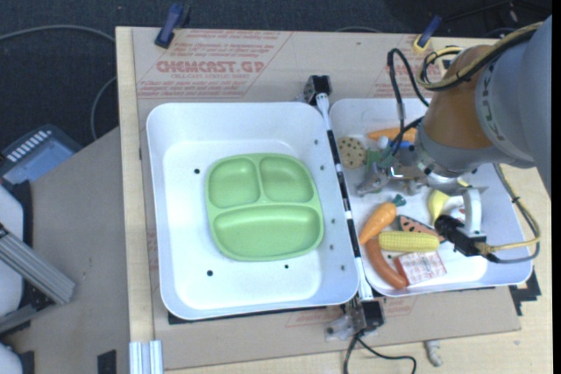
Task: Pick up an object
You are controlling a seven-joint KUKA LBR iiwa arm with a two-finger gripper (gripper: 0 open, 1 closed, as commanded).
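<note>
A: Where's the hand point(392, 173)?
B: Low in the right bin point(508, 271), among toy food. I can't tell its grip.
A: And the carrot point(378, 222)?
B: Just below it, beside the corn point(408, 241). The green plate point(263, 206) lies in the left bin point(175, 188).

grey arm point(513, 92) reaches in from right, wrist angled downward.

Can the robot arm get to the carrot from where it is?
Probably yes. The gripper hangs in the same bin, just above the carrot, whose top looks uncovered, though the corn lies close beside it.
</note>
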